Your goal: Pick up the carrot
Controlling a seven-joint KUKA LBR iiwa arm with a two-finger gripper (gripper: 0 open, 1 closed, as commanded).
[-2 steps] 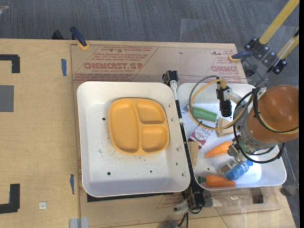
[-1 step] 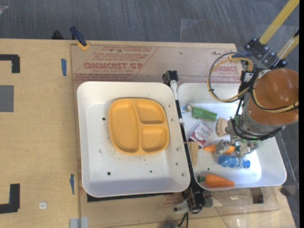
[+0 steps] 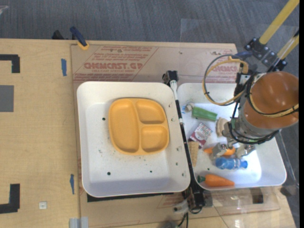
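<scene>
The carrot [image 3: 219, 180], orange with a green top, lies along the front edge of the right bin [image 3: 274, 175]. My gripper [image 3: 232, 150] hangs over the middle of that bin, under the orange wrist band, and stands a little behind the carrot and apart from it. Directly below the gripper lies a blue bottle [image 3: 231, 164], and a small orange piece [image 3: 209, 150] sits just to its left.
The right bin also holds a green packet [image 3: 204, 113], a pink wrapper [image 3: 201, 132], a cone [image 3: 193, 152] and a tan roll [image 3: 222, 126]. In the left bin [image 3: 90, 127] rests a yellow divided plate [image 3: 138, 126]. Cables loop above the wrist.
</scene>
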